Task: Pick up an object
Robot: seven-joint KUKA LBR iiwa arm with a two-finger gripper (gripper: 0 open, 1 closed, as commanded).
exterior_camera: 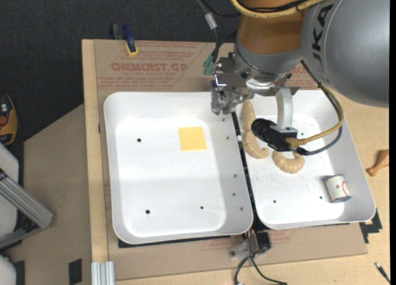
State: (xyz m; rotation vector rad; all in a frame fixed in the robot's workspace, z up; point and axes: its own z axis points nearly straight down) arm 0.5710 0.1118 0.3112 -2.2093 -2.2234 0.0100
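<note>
Currently your end effector [224,99] hangs over the far end of the seam between the two bins; you cannot tell whether it is open or closed. You seem to be at the approach step. The tan curved piece [289,165] lies just right of it, and a yellow square [192,138] sits in the left bin [161,185]. Next, centre over one and descend.

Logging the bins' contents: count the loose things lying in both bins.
3. A yellow square in the view's left bin; a tan curved piece and a small white cylinder in the right bin. The arm may hide more.
</note>
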